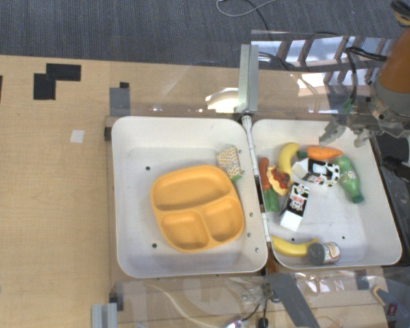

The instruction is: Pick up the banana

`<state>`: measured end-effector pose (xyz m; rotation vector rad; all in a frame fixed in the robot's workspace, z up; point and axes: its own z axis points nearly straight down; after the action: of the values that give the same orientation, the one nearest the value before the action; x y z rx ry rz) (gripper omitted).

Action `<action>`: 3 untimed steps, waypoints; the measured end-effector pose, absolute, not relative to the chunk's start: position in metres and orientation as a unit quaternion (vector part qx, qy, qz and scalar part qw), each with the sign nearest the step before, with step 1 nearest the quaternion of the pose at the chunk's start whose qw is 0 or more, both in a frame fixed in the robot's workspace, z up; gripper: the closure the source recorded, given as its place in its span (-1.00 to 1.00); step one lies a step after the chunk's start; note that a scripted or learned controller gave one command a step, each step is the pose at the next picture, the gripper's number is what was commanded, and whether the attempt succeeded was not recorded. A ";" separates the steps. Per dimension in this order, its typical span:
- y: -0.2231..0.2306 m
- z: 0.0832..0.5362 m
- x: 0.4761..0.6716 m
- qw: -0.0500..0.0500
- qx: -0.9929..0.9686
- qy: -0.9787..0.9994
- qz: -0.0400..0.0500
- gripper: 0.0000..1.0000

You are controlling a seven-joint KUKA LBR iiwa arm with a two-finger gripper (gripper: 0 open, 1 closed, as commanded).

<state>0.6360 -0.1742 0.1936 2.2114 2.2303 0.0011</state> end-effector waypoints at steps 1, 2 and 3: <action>-0.125 0.095 0.612 0.002 0.624 0.782 0.001 -1.00; -0.047 0.184 0.625 0.001 0.637 0.771 0.001 -1.00; -0.089 0.131 0.628 0.000 0.617 0.787 0.000 -1.00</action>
<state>0.6277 -0.0886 0.1307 1.9400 2.4715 -0.0007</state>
